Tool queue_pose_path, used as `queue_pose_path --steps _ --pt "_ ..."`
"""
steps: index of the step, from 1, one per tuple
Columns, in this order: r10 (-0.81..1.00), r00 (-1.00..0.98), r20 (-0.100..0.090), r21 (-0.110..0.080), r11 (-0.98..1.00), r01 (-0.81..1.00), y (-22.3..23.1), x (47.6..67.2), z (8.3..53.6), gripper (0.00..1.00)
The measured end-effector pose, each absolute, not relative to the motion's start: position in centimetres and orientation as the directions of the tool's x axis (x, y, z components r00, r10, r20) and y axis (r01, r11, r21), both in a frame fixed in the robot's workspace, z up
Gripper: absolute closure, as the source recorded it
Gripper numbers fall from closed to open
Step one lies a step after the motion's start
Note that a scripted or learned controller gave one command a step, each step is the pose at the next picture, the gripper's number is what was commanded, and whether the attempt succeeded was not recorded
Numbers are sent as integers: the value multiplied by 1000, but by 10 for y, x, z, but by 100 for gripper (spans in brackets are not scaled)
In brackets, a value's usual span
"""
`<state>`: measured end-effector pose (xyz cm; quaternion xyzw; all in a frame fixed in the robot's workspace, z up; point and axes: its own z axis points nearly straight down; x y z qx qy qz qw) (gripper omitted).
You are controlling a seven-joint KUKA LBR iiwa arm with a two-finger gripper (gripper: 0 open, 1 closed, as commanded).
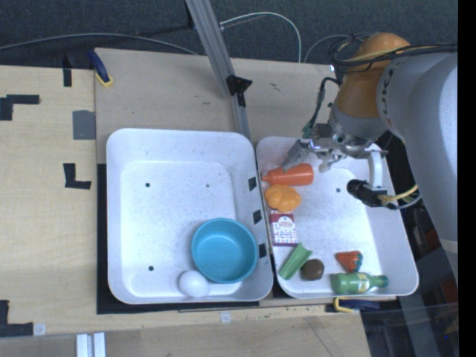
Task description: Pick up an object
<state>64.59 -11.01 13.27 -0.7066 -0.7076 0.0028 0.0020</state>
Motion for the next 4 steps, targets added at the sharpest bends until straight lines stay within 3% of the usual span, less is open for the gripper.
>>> queue_pose_path --steps 1,2,4 --pt "1000 -2 -2 -1 2 1000 -109 646 87 0" --pt "1000 -3 0 -2 3 1000 -109 646 98 100" --pt "1000 -1 -1 3 1 1000 -111 645 185 100"
